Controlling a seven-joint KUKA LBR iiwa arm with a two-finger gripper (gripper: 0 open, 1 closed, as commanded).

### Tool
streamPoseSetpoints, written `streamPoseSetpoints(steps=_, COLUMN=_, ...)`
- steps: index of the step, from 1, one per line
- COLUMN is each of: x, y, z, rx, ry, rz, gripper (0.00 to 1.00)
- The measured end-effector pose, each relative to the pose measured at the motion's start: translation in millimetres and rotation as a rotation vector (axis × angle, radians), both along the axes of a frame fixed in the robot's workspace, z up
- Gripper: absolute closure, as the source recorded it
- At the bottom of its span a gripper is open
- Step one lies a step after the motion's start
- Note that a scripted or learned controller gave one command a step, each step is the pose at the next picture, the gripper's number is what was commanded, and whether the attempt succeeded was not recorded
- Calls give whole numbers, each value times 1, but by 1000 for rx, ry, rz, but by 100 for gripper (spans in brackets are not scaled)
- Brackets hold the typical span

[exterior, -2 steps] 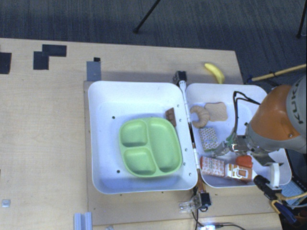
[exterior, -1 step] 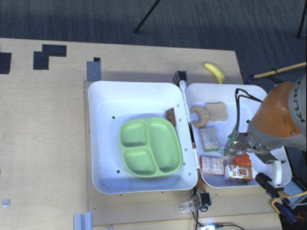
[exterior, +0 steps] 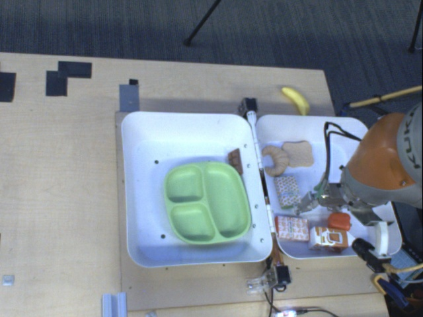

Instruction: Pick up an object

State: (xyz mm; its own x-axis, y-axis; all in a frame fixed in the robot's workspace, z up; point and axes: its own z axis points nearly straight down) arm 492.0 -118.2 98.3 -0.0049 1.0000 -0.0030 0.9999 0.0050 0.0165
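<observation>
The pick is not yet done, by my reading: the gripper (exterior: 309,202) sits low in the right bin (exterior: 357,125), next to a small patterned packet (exterior: 287,191), and whether it is released or clenched I cannot tell, nor is anything visibly lifted. That bin also has a tan toy (exterior: 288,156), a red-and-white box (exterior: 291,228) and an orange carton (exterior: 330,234), while the left bin (exterior: 142,177) contains a green divided plate (exterior: 207,202) and a small brown piece (exterior: 234,158) by its right wall
</observation>
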Motion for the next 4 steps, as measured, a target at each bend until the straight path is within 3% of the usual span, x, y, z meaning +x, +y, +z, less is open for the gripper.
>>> streamPoseSetpoints(steps=1, x=2, y=0, z=11, rx=0, ry=-3, rz=1, gripper=100)
streamPoseSetpoints(steps=2, x=1, y=1, z=10, rx=0, ry=-3, rz=2, gripper=0)
streamPoseSetpoints(steps=3, x=-3, y=34, z=-11, rx=0, ry=7, rz=-3, gripper=0)
streamPoseSetpoints(steps=4, x=-1, y=34, z=0, rx=0, ry=2, rz=-1, gripper=100)
